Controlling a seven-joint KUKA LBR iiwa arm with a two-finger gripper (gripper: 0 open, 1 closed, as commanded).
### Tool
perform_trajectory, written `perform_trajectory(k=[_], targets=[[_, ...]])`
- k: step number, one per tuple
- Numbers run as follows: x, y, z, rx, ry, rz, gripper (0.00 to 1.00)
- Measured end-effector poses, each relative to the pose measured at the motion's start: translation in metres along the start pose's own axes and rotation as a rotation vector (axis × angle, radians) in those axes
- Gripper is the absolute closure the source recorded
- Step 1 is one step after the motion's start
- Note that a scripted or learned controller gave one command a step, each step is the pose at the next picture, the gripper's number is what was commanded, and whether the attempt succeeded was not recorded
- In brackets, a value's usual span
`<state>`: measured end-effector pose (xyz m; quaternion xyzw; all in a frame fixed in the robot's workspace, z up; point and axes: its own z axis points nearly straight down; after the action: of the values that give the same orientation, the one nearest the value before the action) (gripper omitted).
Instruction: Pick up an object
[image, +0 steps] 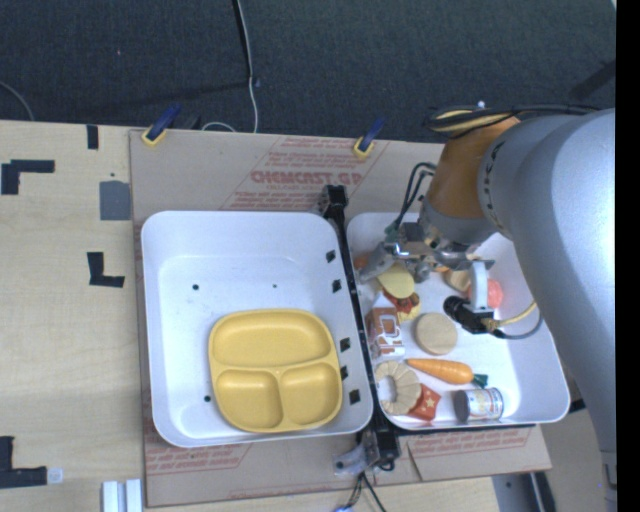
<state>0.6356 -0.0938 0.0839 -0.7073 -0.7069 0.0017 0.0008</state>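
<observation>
The gripper (415, 252) hangs low over the right bin (540, 375), above the crowded toys, presumably to grasp one. Whether it is open or closed, I cannot tell.

Just one camera here, fixed up above the bench (60, 300) and looking down at a slant. It's far enough back to fit both white bins, the left bin (170, 250) and the right bin (535, 375), side by side. The arm (560, 210) comes in from the right edge.
</observation>
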Motion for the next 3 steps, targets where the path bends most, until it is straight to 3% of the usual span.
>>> perform_trajectory(k=[1,2,3], targets=[[-0.013,-0.005,0.0,-0.001,0.0,0.0,0.0],[0.0,-0.06,-0.001,0.0,0.001,0.001,0.0],[-0.008,-0.102,-0.001,-0.004,0.001,0.0,0.0]])
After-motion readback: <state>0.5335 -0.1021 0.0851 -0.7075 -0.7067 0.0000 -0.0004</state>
